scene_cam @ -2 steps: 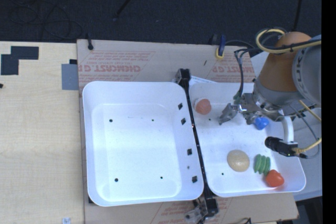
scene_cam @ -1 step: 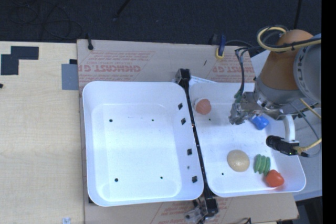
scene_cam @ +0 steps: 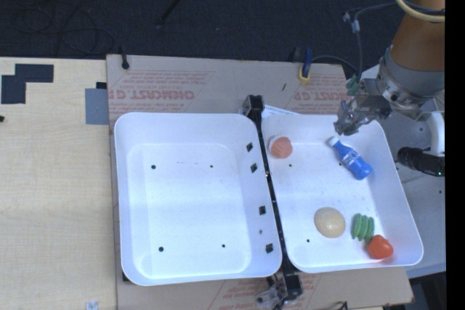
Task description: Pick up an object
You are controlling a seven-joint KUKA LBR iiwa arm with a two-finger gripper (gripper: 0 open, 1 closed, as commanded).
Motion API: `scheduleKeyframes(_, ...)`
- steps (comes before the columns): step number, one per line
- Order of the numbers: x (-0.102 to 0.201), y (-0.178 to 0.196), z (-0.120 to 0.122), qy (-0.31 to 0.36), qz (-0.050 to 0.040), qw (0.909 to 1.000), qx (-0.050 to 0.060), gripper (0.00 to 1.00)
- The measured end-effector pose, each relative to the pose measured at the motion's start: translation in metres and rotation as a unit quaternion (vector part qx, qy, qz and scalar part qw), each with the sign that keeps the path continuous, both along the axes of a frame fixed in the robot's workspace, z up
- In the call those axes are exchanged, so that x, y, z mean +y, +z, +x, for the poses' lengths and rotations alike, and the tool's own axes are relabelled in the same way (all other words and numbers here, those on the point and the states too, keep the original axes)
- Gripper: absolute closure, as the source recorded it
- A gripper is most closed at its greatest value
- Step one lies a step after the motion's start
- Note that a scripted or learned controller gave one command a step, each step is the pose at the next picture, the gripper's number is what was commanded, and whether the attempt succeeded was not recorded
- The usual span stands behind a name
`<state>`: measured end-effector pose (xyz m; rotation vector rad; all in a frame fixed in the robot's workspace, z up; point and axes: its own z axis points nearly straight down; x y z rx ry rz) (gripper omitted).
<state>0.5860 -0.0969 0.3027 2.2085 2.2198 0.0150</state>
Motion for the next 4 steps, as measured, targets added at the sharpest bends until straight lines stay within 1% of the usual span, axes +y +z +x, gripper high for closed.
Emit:
scheduleKeyframes(1,0.059,-0.061,-0.059,-0.001,0.0019,0.9999,0.013,1.0)
scheduleKeyframes(2,0.158,0.024,-0.05,0.003,0.0019,1.0,0.005,1.0)
scheduleKeyframes(3,0.152,0.029,-0.05,0.0,-0.0002,0.9999,0.01,1.0)
scheduleKeyframes(4,0.152,0.038,-0.05,0.003,-0.0006,0.9999,0.012,1.0)
